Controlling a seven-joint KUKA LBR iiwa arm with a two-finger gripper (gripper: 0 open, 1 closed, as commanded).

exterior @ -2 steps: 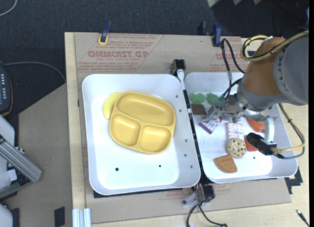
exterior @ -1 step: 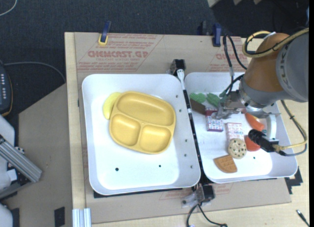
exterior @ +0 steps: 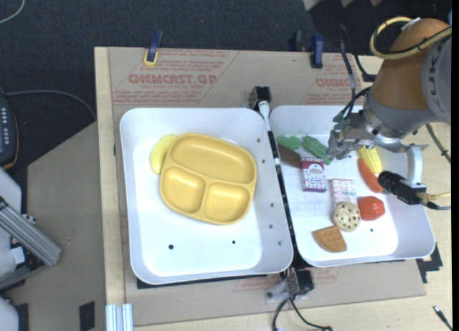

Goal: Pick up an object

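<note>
The tool (exterior: 343, 143) sits low in the upper middle of the right bin (exterior: 423, 240), at the end of the grey and orange arm (exterior: 401, 79) that comes in from the upper right of the frame. Whether it is spread or closed, and whether it has hold of anything, cannot be told from this slanted view; nothing is seen between its tips. Just left of it lie green pieces (exterior: 301, 143) beside a dark brown item (exterior: 289, 156), so these look like the nearest candidates for picking. Below them is a small red carton (exterior: 313, 175), and lower still a pink packet (exterior: 343, 190), a speckled cookie (exterior: 346, 216), a tomato-red piece (exterior: 371, 208) and an orange wedge (exterior: 330, 238). An ear of corn (exterior: 371, 159) and an orange carrot-like piece (exterior: 368, 176) lie right of the tool, partly under the arm. The items are crowded toward the bin's upper centre, leaving open floor along its lower and right edges. In the left bin (exterior: 136, 200) a yellow divided tray (exterior: 208, 178) rests over a yellow object (exterior: 159, 152). The bins meet at a raised rim, and the surface (exterior: 115, 93) borders both.
</note>
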